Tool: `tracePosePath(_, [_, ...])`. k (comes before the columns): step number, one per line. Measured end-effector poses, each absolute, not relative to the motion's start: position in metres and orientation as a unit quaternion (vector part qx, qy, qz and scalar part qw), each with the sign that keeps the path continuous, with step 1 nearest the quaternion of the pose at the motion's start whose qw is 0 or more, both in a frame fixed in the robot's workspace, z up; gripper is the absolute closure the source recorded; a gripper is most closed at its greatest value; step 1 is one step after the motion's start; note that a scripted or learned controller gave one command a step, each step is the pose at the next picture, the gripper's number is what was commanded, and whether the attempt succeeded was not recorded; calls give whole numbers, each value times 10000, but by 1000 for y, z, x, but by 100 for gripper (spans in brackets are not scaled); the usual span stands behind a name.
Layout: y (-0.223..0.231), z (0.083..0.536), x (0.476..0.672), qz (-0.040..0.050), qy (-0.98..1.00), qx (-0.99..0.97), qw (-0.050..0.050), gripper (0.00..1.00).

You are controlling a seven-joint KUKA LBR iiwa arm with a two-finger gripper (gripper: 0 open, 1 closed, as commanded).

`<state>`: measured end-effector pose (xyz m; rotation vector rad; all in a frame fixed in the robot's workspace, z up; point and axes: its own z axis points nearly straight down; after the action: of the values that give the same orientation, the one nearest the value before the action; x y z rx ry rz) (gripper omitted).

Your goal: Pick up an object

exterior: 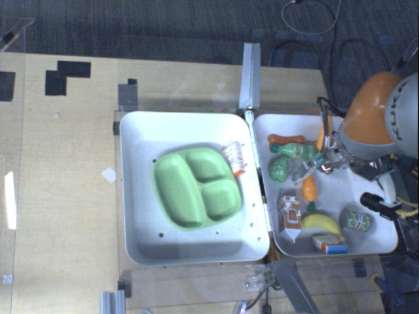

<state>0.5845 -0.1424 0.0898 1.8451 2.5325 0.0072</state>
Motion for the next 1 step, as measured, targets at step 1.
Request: tracePosePath(1, [-141, 99, 587, 35, 8090, 5877, 37, 100])
